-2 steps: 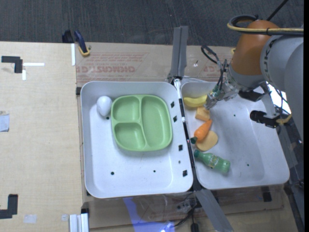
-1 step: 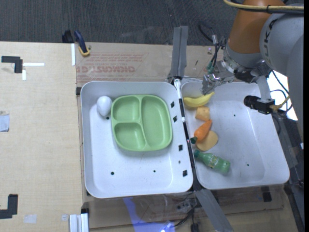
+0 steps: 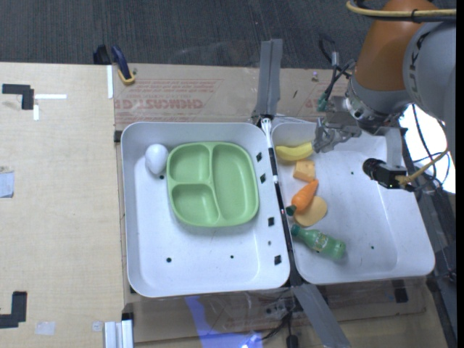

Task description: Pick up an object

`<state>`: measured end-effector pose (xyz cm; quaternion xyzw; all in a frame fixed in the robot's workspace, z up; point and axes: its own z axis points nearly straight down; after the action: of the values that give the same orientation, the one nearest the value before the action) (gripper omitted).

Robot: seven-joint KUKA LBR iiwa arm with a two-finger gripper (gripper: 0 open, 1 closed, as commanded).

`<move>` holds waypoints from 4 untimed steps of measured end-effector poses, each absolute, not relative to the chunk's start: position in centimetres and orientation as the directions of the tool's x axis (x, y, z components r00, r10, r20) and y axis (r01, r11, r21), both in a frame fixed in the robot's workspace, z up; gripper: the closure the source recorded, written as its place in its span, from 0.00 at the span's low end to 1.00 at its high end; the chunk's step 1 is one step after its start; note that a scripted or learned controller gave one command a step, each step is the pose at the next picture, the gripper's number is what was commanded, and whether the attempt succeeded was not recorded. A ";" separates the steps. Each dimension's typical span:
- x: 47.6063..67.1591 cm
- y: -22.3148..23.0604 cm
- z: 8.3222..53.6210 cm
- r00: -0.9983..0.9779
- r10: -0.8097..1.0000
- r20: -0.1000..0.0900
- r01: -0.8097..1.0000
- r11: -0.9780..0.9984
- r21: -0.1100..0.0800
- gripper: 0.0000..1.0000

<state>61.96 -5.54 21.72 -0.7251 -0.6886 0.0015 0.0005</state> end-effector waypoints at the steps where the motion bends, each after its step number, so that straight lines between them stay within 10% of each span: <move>1: 62.0 -5.5 21.7 0.051 0.999 -0.002 0.999 -0.051 -0.003 0.00; 2: 65.4 -10.0 9.8 0.071 0.997 -0.003 0.997 -0.071 -0.008 0.00; 3: 65.9 -7.2 19.2 -0.050 0.999 -0.002 0.999 0.050 0.000 0.00; 4: 65.9 -7.2 20.1 -0.052 0.999 -0.004 0.999 0.052 -0.001 1.00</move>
<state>65.93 -7.23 20.06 -0.6885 -0.7252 0.0016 -0.0013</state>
